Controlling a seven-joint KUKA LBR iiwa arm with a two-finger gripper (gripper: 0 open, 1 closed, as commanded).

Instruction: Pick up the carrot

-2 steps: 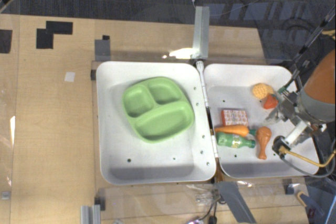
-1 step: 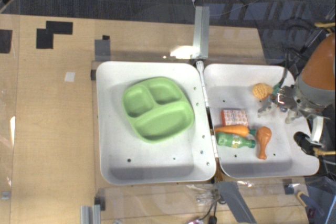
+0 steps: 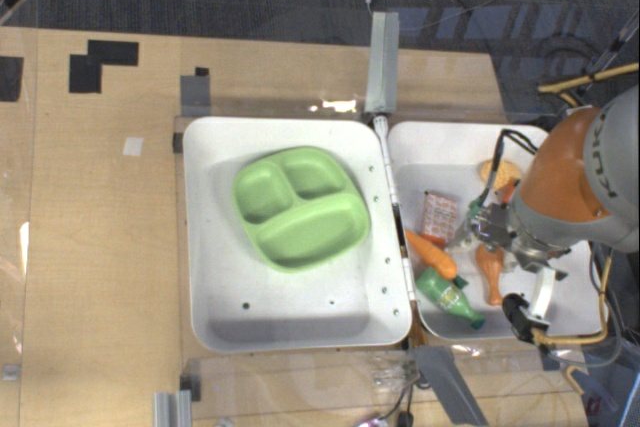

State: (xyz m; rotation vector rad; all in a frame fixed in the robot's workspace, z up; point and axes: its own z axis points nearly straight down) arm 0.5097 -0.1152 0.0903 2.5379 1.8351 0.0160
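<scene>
Rightward, carrot (image 3: 431,252) and green bottle (image 3: 448,296) share one bin (image 3: 440,145).

Orange carrot (image 3: 432,252), lying slantwise, right bin, near its left wall, seemingly touching a green bottle

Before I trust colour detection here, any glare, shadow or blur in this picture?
Camera view: a bright glare streak on the left bin's far rim; a soft shadow under the green plate; the carrot reads sharp, while the tool area is cluttered and slightly soft.
</scene>
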